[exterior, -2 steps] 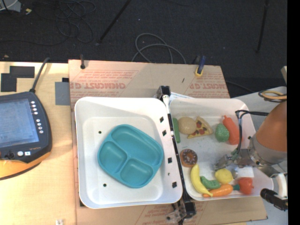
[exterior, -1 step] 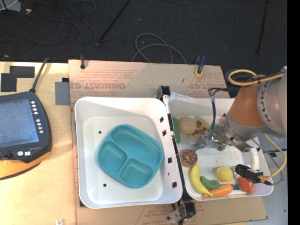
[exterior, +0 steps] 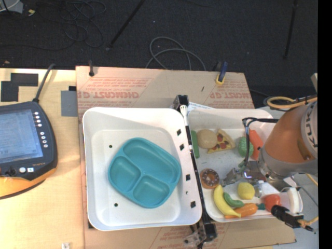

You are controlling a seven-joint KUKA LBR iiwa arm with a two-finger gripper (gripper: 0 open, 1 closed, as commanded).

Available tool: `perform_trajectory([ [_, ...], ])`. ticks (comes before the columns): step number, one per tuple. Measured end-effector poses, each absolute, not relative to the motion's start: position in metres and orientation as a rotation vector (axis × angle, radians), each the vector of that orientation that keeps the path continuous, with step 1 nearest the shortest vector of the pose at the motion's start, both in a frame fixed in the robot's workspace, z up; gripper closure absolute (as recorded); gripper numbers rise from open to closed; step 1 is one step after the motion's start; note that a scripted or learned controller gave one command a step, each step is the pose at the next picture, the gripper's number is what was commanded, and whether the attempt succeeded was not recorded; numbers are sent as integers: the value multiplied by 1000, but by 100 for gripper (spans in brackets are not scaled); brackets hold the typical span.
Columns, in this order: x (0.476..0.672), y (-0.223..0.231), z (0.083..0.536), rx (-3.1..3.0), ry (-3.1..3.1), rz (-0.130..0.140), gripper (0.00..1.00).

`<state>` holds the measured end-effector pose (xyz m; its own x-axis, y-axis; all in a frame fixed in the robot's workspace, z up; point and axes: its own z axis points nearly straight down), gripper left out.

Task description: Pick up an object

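Overhead, the grey arm (exterior: 290,139) with its orange band enters from the right edge of the surface (exterior: 62,97) and bends down over the right bin (exterior: 228,117). Its pincer (exterior: 239,174) sits low among the toy food near the middle of that bin, between the brown ring-shaped doughnut (exterior: 209,177) and the yellow lemon (exterior: 246,191); whether it is wide, narrow or closed on something cannot be told, as the metal parts blur into one another. No item is seen lifted. The step in hand appears to be the descent and approach for a grasp, not the carry. The likely candidate is the lemon just beside the tool, toward the bin's front edge. The next move probably calls for centring over one piece, closing, then rising straight so that neighbours are not dragged.

Materials: both bins are shallow, smooth white plastic with rounded corners. The left bin (exterior: 98,139) holds a teal divided plate (exterior: 144,172), matt, with three compartments. The toys look like glossy moulded plastic: a curved yellow banana (exterior: 222,201) at the front edge, a slim orange carrot (exterior: 247,209) next to it, a flat wedge of pizza (exterior: 224,141) and a pale rounded bun (exterior: 207,138) toward the back edge. Round, slick shapes may slip from a pinch
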<state>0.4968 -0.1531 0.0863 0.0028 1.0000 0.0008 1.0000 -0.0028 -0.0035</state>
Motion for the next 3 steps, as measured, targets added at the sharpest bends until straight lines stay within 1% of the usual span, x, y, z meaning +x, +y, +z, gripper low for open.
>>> perform_trajectory([
  [1, 477, -156, 87, -2221, -2222, -1, 0],
  [2, 477, -159, 95, -2227, -2215, 1, 100],
  [3, 516, -39, 190, -2207, -2234, -9, 100],
])
